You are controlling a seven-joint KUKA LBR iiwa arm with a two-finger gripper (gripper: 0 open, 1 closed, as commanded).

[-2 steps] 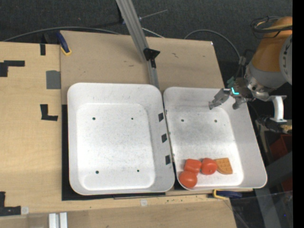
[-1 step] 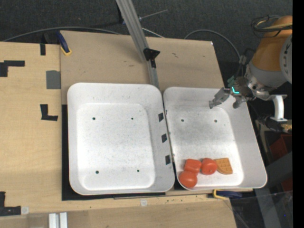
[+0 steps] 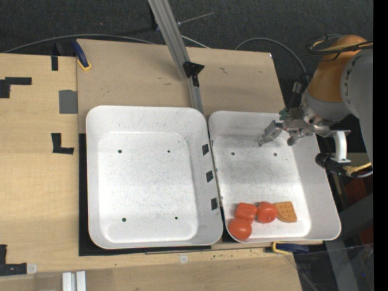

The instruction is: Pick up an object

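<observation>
Two white bins sit side by side on the wooden bench (image 3: pixel 139 71), w/ the left bin (image 3: pixel 145 117) bare inside apart from a few small dark dots, and the right bin (image 3: pixel 254 180) carrying all the pickable stuff. Counting what's in it: 3 red tomato-like pieces (image 3: pixel 248 218) bunched together, touching one another, at the near edge toward the bin's near-left corner, plus 1 orange waffle-looking cracker (image 3: pixel 286 211) just beside them on the right, touching the rightmost red piece. So 4 items total, all along that near edge. The arm (image 3: pixel 348 83) comes in from the right, grey w/ its orange band showing near the bench's far-right corner. Its gripper (image 3: pixel 279 135) hangs over the far edge of the right bin, toward the far-right corner, well apart from the red pieces and the cracker. The two fingers look spread, one pointing left-down, the other shorter to its right, w/ nothing between them. A slanted metal pole (image 3: pixel 173 32) crosses the bench's far edge and ends at a black clamp near where the 2 bins meet.
</observation>
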